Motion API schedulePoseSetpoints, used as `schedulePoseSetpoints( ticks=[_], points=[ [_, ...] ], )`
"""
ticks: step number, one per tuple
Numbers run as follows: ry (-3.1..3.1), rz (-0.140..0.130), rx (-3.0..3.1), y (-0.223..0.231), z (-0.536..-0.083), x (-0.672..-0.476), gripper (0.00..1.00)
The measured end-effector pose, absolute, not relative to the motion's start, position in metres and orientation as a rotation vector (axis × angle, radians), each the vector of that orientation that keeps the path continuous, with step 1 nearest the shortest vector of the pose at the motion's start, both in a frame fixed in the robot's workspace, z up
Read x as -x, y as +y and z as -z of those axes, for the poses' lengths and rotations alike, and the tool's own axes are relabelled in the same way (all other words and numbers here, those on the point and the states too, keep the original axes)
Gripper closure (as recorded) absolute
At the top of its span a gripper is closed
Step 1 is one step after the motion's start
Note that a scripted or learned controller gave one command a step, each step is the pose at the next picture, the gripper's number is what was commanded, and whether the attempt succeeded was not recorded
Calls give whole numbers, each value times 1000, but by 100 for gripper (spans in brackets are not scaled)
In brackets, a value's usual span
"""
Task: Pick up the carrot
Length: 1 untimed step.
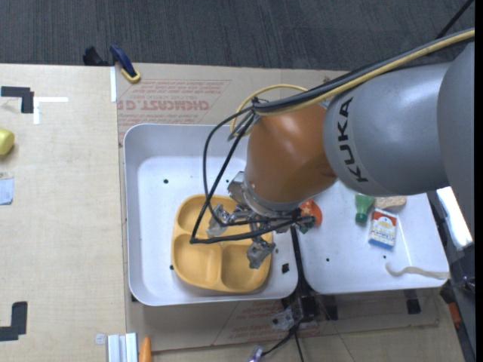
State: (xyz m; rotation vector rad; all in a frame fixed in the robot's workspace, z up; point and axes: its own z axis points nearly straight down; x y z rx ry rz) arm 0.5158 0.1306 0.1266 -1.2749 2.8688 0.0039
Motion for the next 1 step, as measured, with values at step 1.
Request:
schedulePoseSetpoints(
  ticks=[1],
  points=[
    [2865,-4,1273,131,-136,-517,100]
  ],
)
